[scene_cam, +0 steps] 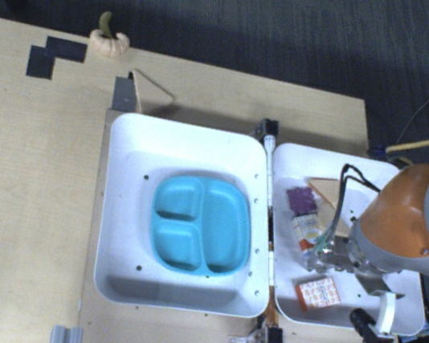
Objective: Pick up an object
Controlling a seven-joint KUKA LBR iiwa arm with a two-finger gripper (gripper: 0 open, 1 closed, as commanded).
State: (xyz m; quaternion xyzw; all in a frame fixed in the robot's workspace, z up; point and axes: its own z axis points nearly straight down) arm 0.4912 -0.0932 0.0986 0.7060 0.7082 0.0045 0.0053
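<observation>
The gripper (320, 253) hung low inside the right bin (410, 317), near its middle, and whether its jaws stood apart or together could not be told from above; the grey wrist and the orange band hid most of it. Nothing could be seen lifted clear, so I judged the pick not yet done: the arm was down among the objects, and the grasp and the lift were left.

Just under the gripper lay a clear packet (306, 225), glossy and crumpled. Toward the bin's far left corner sat a purple lump (301, 197), matte and blocky, and beside it a tan triangular sheet (330, 192), flat like card. Near the bin's near edge lay a red-and-white carton (318, 292), small and rectangular, printed.

The left bin (125, 192), smooth white plastic with rounded corners, held a blue tray (202, 223) at its centre, moulded in three compartments.
</observation>
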